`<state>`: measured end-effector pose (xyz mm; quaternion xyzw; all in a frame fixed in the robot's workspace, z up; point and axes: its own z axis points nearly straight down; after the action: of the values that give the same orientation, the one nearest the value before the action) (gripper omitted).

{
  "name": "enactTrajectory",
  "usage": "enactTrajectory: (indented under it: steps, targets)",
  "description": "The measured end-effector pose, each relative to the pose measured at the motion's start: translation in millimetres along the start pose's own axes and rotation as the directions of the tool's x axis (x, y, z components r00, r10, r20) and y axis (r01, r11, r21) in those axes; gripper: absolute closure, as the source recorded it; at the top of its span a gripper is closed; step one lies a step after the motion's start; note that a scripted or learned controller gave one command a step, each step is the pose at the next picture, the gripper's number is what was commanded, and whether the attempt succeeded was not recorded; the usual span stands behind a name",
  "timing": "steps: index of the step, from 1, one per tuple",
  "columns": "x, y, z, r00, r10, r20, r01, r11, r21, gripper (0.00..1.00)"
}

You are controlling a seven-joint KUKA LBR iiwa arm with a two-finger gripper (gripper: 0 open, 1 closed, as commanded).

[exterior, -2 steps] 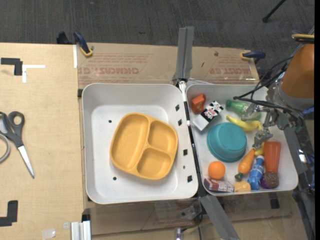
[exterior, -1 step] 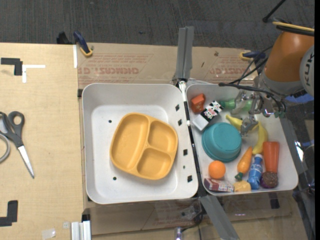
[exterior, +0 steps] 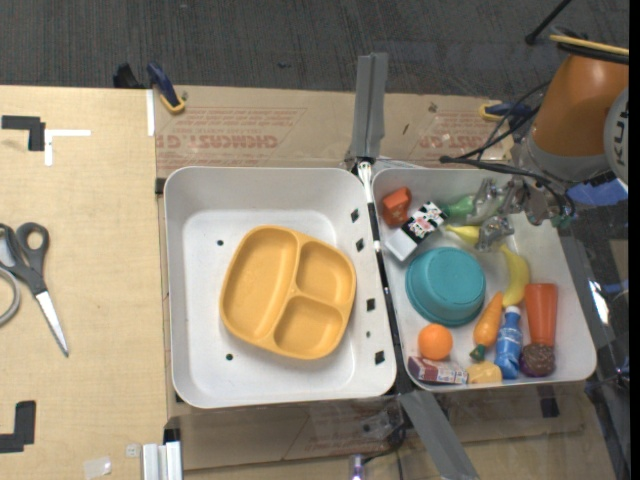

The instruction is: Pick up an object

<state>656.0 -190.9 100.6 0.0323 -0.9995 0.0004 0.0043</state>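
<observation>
The gripper (exterior: 493, 218) hung low over the right bin (exterior: 580, 368), among the toys beside the banana (exterior: 514, 276) and teal bowl (exterior: 446, 285). Whether it was open could not be told. Nothing appeared lifted; the pick remained undone.
</observation>
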Motion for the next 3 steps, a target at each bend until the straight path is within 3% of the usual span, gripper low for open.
enactTrajectory:
  steps: [1,2,3]
  targets:
    - [88.7,24.9,7.5,0.980,-0.199,0.015,0.199,0.980,0.004,1.00]
    - [79.0,78.2,-37.5,0.940,-0.342,0.014,0.342,0.940,0.004,1.00]
    - [92.3,101.8,-162.7,0.882,-0.471,0.013,0.471,0.882,0.005,1.00]
